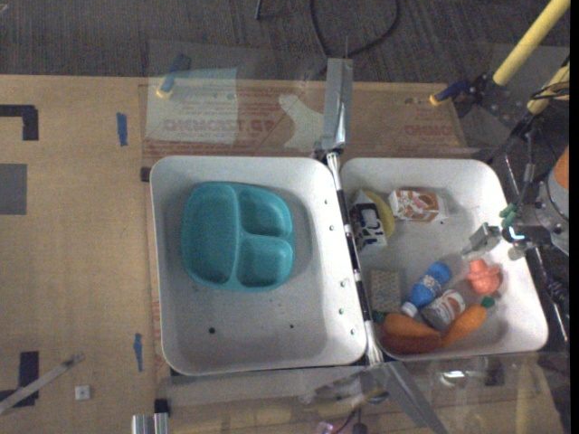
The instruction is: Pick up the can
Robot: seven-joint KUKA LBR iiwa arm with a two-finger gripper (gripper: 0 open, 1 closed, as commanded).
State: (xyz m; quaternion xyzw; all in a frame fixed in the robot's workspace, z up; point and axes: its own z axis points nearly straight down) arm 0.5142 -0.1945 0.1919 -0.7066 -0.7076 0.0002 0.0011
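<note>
You'll find the can point(444, 308) lying tilted in the right bin point(520, 319), its label unreadable, long axis slanting between the blue bottle point(429, 287) and carrot point(467, 322), while the gripper point(488, 240) hovers above, whether spread or closed, you cannot tell.

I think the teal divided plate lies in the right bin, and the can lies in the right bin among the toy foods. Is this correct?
Not quite. The camera view shows the teal divided plate in the left bin, not the right one. The rest holds: the can lies in the right bin among the toy foods.
</note>
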